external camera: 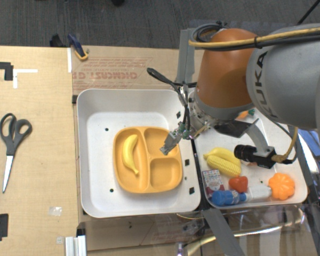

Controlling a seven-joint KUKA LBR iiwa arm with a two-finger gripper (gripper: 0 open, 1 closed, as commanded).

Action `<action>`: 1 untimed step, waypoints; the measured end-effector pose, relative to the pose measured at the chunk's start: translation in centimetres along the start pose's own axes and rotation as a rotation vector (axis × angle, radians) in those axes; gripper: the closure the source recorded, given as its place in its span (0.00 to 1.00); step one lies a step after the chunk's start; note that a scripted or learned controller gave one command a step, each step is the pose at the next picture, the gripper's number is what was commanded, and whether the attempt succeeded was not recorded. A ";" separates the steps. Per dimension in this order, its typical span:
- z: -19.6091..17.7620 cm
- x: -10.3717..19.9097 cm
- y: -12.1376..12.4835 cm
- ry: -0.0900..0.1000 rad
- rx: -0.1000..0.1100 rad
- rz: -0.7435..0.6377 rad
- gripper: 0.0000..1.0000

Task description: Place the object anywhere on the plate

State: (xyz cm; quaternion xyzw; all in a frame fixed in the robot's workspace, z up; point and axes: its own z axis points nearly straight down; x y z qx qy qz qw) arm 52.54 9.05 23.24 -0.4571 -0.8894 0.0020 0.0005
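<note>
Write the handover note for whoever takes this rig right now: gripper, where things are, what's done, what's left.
Gripper: over the yellow plate's upper right compartment, in the left bin; nothing visibly between its fingers, and open or shut cannot be told.
Banana: lies in the plate's long left compartment.
Right bin: holds the toy corn, a red piece, a blue piece and an orange pumpkin.
Done: the banana rests on the plate, so the placement looks complete.
Left: probably just pulling the arm clear and confirming.

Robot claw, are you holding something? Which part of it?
It looks like nothing: the gripper hovers over the yellow plate's upper right compartment with no object seen between its fingers. The banana lies in the left compartment, apart from it.
</note>
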 end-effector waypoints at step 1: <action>0.0 0.0 0.0 0.000 0.000 0.000 0.00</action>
